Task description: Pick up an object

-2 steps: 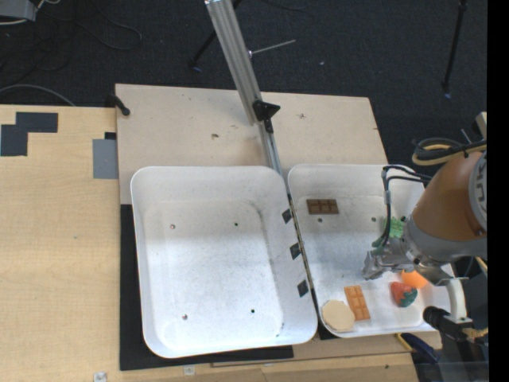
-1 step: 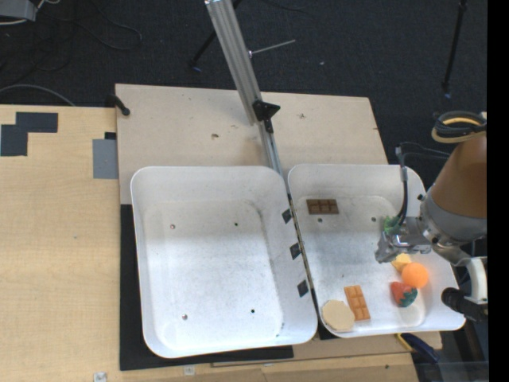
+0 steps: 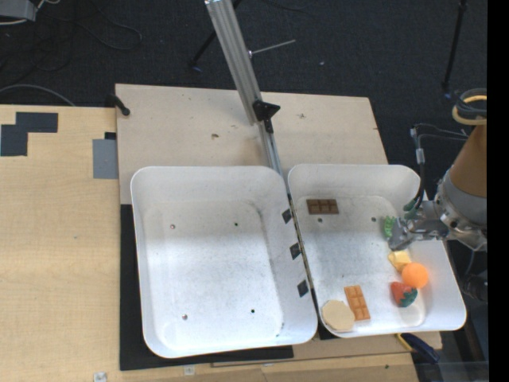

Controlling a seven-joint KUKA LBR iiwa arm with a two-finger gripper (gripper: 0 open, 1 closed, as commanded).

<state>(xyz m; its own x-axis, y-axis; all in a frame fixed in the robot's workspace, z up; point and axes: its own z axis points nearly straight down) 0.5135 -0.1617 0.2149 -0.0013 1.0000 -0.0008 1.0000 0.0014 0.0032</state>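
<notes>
The arm is reaching in over the right rim of the right bin [image 3: 445,325], its gripper [image 3: 400,233] hanging low just inside that rim, about halfway along it. Whether the claw is released or clenched cannot be told from here. A green object [image 3: 388,227] is lying right beside the gripper, touching or nearly so. Just below it a yellow piece [image 3: 399,259] is sitting next to an orange ball [image 3: 414,274], with a red and green toy [image 3: 404,294] beneath them near the bin's right edge. A brown chocolate bar [image 3: 323,207] is resting near the far rim. An orange waffle [image 3: 356,302] and a tan disc [image 3: 338,316] are lying at the near-left corner. The left bin [image 3: 151,213] is sitting alongside.
</notes>
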